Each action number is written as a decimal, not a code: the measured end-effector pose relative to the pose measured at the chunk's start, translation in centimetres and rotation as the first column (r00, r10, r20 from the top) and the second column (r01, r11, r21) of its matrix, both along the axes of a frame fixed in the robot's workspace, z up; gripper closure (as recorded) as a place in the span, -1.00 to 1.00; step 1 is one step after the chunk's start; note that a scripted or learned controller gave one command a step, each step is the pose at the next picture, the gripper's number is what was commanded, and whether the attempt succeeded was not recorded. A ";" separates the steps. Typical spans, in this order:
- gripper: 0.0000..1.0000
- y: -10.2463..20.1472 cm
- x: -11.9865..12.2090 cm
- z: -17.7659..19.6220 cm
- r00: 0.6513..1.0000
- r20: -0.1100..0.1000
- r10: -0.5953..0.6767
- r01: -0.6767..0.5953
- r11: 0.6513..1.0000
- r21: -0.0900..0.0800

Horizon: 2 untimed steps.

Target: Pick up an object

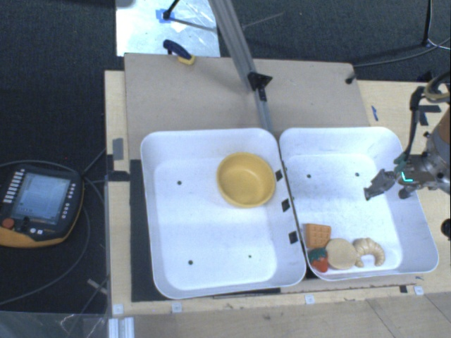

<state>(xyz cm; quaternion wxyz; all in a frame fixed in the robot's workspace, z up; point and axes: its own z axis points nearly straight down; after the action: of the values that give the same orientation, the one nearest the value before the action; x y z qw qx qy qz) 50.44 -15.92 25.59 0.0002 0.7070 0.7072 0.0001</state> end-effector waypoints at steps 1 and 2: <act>-1.00 0.0 0.0 0.0 1.000 0.000 0.000 0.000 1.000 0.000; -1.00 0.7 0.4 -5.9 1.000 -0.004 0.000 0.000 1.000 0.001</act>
<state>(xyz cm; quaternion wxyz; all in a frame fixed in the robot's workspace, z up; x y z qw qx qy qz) 50.86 -15.26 19.72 -0.0017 0.7069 0.7073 -0.0011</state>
